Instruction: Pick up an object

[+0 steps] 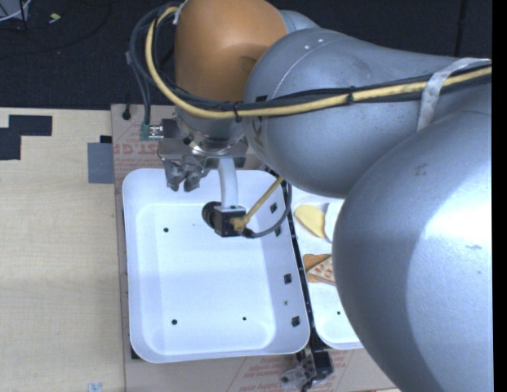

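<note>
Across the middle of the bench:

- Left bin point(206, 300): white and shallow, with rounded corners. Its floor shows bare from the near wall up to the gripper, marked by a few small dark dots. The rim is in sight on the left and near sides; the far right corner lies under the arm.
- Right bin point(328, 323): just beside the left bin, the two rims touching along a dark seam. A narrow strip by its left wall is in sight, and the rest lies under the arm.
- Pale yellow piece point(312, 220): in the right bin, near the left wall, towards the far end.
- Orange-brown piece point(318, 268): flat, in the right bin, just nearer than the yellow piece and partly under the arm.
- Gripper point(184, 184): hangs pointing down over the far left corner of the left bin, just inside the far wall and well apart from both pieces. Whether it is apart or together cannot be told; nothing is seen in its grasp.
- Arm point(384, 137): grey and bulky, reaching in from the right across the right bin. The orange band point(224, 39) sits directly above the wrist.
- Cardboard sheet point(261, 372): brown with red print, under both bins.
- Bench point(57, 260): pale wood grain to the left of the bins, bearing a dark stepped patch point(23, 131) and a grey square point(99, 162).
- Beyond the far edge: dark ground with loose cables.
</note>
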`<control>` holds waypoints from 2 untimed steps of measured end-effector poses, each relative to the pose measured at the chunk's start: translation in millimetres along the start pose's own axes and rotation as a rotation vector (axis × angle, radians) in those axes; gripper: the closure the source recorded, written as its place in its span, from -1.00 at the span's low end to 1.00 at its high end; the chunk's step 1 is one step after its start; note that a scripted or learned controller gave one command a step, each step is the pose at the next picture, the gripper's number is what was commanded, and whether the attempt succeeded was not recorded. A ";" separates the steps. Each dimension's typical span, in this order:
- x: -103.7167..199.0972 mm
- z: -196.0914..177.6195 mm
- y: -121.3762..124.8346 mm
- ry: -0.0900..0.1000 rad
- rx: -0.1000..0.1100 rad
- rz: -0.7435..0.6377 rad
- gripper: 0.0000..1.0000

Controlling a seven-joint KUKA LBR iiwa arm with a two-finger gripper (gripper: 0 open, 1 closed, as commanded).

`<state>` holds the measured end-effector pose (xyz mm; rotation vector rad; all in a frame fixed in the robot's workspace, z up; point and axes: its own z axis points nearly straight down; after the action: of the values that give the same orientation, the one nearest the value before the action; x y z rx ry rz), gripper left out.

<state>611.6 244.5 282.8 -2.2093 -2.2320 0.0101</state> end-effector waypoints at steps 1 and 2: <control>0.3 0.7 -0.3 0.000 0.002 -0.001 -1.00; 0.6 -9.0 -0.7 -0.002 0.004 -0.008 1.00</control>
<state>611.0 245.1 291.8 -2.1998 -2.2399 0.0164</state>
